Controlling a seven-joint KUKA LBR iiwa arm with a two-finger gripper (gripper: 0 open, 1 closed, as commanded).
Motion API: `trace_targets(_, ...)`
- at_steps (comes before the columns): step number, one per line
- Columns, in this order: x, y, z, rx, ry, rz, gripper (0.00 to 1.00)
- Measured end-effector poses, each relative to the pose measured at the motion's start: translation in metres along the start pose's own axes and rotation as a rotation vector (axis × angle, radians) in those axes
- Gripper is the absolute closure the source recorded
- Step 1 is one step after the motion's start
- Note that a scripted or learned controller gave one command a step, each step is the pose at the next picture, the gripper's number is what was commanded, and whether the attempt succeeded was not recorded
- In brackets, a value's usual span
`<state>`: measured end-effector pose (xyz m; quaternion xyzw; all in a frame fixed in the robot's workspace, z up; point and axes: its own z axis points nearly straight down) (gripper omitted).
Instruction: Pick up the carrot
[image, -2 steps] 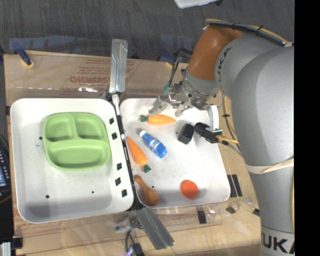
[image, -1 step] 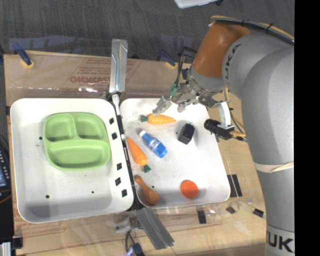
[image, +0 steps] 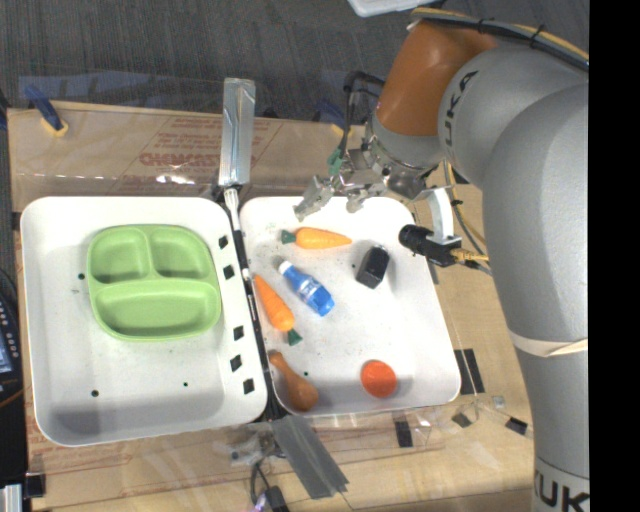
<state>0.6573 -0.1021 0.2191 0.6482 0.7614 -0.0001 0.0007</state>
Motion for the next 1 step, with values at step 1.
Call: trace_targets(1,0.0712,0.0114,-0.0844,-0.001,0.002,0.061,0.00)
